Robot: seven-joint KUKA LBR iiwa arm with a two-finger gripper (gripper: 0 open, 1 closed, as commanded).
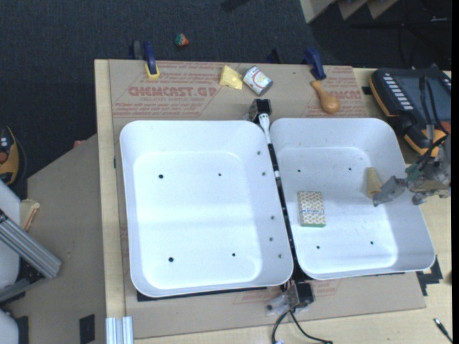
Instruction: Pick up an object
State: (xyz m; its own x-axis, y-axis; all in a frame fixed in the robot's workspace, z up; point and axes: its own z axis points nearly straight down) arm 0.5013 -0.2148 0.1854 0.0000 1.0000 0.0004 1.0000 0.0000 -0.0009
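A small rectangular pad [311,208] with a speckled green and white pattern lies flat in the right bin [337,138], near its left wall. A tan block [373,180] rests near that bin's right wall. My gripper [388,190] reaches in low over the right rim and sits just right of and below the tan block, close to it. Nothing can be seen held in it. The patterned pad is well apart from the gripper, to its left.
The left bin [143,145] adjoins the right one. Behind the bins on the board lie a yellow wedge [231,77], a small white box [257,80] and a wooden knob [327,99]. Blue clamps [150,59] hold the board. A black device [405,95] with cables sits at the right.
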